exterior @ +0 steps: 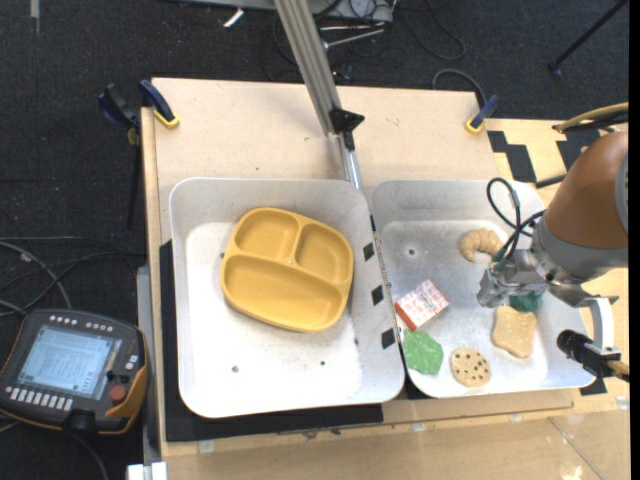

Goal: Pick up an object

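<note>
Camera view: the gripper (508,290) hangs low in the right bin (400,204), near that bin's right side, with the grey arm and its orange band (598,193) coming in from the right. Whether it is open or closed cannot be told from this angle, and nothing can be seen clamped in it.

Directly below it, touching or almost touching its lower end, lies a pale tan toast-shaped piece (514,334), flat and irregular in outline. Just above and to the left of the gripper is a curved beige croissant (480,242). A black cable (503,209) loops beside the wrist, over the croissant's right end.

Further left in the same bin lie a small red-and-white packet (421,303), a green leafy piece (423,352) below it, and a round chocolate-chip cookie (470,367) near the front rim.

The left bin (200,368) holds a yellow divided plate (288,267) with three compartments. A teach pendant (68,368) sits on the floor to the left of the bench.
</note>
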